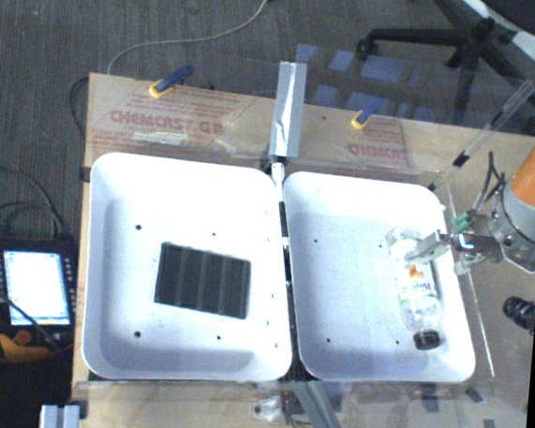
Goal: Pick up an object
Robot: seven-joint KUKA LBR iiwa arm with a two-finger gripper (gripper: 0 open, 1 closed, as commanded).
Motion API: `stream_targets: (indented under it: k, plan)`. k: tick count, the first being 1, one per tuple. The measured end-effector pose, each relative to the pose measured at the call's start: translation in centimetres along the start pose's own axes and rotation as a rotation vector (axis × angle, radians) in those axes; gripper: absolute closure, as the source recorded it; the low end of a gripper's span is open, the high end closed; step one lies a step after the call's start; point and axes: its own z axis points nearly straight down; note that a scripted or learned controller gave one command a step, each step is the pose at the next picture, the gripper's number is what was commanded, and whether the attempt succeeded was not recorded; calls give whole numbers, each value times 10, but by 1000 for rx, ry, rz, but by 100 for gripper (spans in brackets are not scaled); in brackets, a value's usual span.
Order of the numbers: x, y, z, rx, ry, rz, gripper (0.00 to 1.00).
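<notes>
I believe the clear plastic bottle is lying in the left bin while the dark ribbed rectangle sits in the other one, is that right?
Not quite: the bins are swapped. The camera view shows the clear plastic bottle lying in the right bin, near the tool, while the dark ribbed rectangle sits in the left bin.

You see two white bins [105, 240], a black ribbed pad [203, 280] in the left one, a clear bottle [417, 291] with orange-marked label and dark cap, and yellow-and-blue clamps [169, 80].
</notes>
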Motion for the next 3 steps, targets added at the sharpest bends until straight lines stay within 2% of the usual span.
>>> stream_targets:
  k: [1,2,3]
  plan:
    - [-19,26,49,0,-2,-139,0]
    - [-6,11,-70,-3,-3,-34,0]
    - [-23,12,-15,2,-2,425,0]
